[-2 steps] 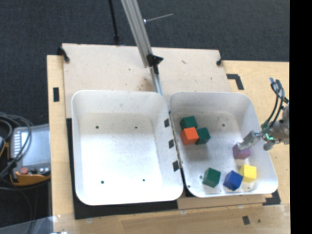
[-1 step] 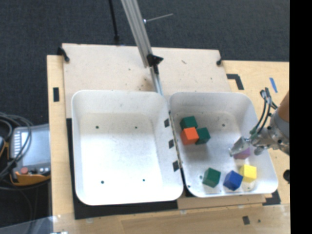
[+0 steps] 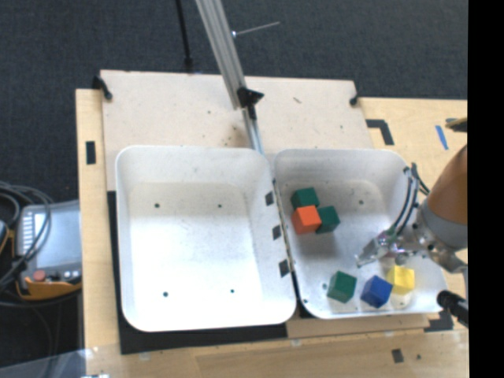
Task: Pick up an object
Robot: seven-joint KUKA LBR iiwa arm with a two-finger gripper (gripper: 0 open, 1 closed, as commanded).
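The right bin (image 3: 354, 168) holds several small blocks. Near its left side an orange block (image 3: 307, 219) sits between two green blocks (image 3: 305, 198) (image 3: 327, 219). Along the front wall lie a green block (image 3: 342, 286), a blue block (image 3: 376, 290) and a yellow block (image 3: 402, 279). My gripper (image 3: 387, 252) reaches in from the right and hangs low over the bin's front right part, just above and behind the yellow and blue blocks. Its metal head partly covers the yellow block's back edge. I see no block lifted off the bin floor.
The left bin (image 3: 197, 235) stands beside the right one, sharing a divider with black clips (image 3: 277, 231). A slanted aluminium pole (image 3: 224, 46) rises behind the bins. A pendant with cables (image 3: 43, 246) lies off the bench at far left.
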